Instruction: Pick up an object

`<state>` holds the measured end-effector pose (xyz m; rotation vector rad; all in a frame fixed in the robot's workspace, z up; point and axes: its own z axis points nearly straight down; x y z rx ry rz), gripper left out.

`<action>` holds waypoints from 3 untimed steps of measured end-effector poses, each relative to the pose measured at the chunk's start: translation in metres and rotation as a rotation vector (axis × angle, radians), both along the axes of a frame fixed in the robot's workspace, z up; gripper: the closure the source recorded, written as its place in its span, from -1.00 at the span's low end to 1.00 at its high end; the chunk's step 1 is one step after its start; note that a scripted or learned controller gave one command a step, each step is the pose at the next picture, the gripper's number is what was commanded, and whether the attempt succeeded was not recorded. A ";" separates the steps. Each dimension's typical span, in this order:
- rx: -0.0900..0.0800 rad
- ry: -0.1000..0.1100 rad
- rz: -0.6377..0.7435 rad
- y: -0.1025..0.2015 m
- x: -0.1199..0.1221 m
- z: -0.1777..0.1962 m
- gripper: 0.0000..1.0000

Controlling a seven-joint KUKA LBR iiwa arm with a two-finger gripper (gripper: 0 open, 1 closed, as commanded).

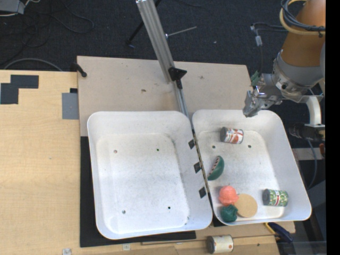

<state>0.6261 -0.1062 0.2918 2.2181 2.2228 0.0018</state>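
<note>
- Grey and orange, the arm (300, 47) comes in from the right side of the view, its orange band high at the upper right and the grey wrist bending down and leftward below it.
- Its gripper (252, 108) hangs over the far rim of the right bin (297, 169), near that bin's far corner, pointing down.
- How far the gripper is parted cannot be told at this size; nothing shows in its grasp.
- White, shallow and side by side, the two bins touch along a seam with small black clips; the left bin (106, 142) lies to the left of it.
- Inside the right bin, a small red-and-white can (232, 136) lies on its side near the far end, just below and left of the gripper but apart from it.
- A watermelon-slice toy (215, 167), green-rimmed with red flesh, rests against the bin's left wall about midway along.
- Near the front, an orange-pink round object (228, 194), a dark green lump (229, 213) and a tan disc (246, 205) sit clustered close together.
- A green-labelled can (275, 197) lies on its side beside the tan disc, towards the right wall.
- A slanted aluminium bar (159, 41) rises beyond the bins.
</note>
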 end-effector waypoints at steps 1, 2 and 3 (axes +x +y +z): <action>0.002 0.007 0.003 0.060 -0.011 -0.015 1.00; 0.002 0.007 0.001 0.102 -0.019 -0.022 1.00; 0.002 0.008 0.002 0.149 -0.018 -0.036 1.00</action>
